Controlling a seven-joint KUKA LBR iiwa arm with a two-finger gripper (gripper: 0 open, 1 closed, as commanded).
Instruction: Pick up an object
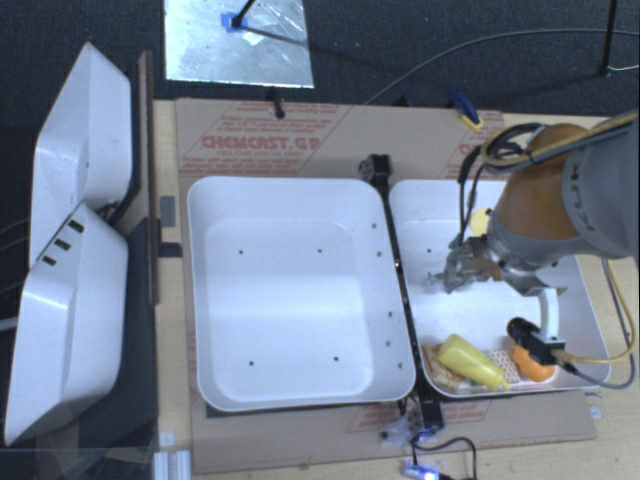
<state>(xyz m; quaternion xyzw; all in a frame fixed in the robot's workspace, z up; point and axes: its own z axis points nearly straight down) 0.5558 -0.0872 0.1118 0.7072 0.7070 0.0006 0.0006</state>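
Pincer low in right bin, grip state unclear; yellow object, orange object near front wall.

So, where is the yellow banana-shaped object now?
The yellow banana-shaped object lies in the right white bin, at its near edge, beside a small orange object and below the claw.

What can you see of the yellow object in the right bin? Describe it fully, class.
The yellow object is elongated and smooth, plastic-looking, tapering toward its upper left end. It lies flat and slanted in the right bin's near corner, resting by a pale meshed item, with an orange object just beyond that.
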